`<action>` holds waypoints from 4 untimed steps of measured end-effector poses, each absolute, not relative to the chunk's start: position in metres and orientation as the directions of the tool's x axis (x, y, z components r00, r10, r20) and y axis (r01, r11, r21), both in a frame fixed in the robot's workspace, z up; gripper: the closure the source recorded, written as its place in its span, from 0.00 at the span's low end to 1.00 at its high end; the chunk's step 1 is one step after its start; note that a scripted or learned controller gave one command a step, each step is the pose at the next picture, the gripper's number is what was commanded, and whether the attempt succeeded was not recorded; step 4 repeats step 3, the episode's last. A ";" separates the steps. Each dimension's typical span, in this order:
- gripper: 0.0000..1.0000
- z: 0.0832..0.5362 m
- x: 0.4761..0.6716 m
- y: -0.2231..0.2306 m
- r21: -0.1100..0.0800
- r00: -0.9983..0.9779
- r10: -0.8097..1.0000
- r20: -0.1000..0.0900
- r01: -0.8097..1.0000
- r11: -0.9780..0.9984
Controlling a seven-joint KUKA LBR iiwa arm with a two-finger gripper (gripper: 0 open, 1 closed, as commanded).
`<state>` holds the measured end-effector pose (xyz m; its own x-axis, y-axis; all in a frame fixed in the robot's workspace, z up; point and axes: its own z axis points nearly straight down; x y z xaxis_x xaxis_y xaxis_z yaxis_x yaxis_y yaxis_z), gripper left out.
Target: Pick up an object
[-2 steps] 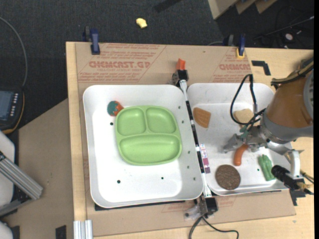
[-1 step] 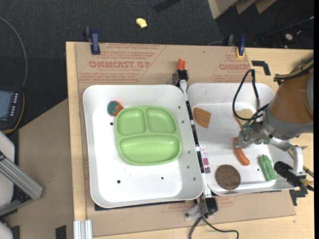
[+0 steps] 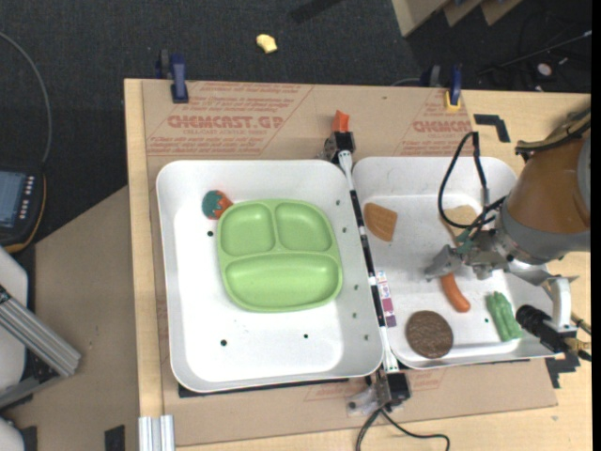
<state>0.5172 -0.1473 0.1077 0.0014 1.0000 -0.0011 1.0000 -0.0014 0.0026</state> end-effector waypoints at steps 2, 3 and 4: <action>1.00 0.095 0.518 -0.156 0.002 0.001 1.000 0.000 1.000 -0.001; 1.00 0.190 0.500 -0.063 0.009 -0.009 1.000 0.003 1.000 0.009; 1.00 0.190 0.500 -0.063 0.009 -0.009 1.000 0.003 1.000 0.009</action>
